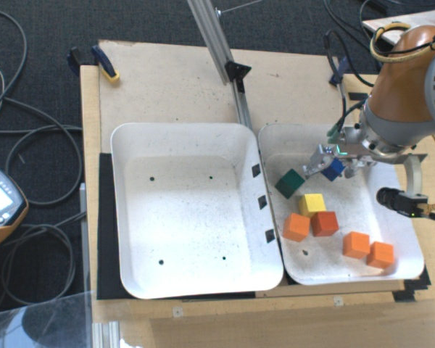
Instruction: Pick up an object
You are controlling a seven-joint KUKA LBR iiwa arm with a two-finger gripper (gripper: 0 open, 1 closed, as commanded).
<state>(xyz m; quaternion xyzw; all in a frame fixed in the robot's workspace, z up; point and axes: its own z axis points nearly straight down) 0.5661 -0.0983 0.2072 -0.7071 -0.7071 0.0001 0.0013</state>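
Blue block (333, 170): sat between the gripper's (332, 167) fingers, gripped, above the right bin (413, 263).
Green block (289, 183): just left of gripper, tilted.
Yellow block (312, 204): below gripper, touching red block (324, 224).
Orange blocks (357, 244): lower right.

I count two white bins (130, 194) side by side on my bench. In the right one lie seven blocks in all: three orange blocks (297, 227), one red block (324, 223), one yellow block (312, 204), one green block (290, 183) and one blue block (333, 170). Above them hangs my one gripper (332, 164), on my one arm (402, 85)
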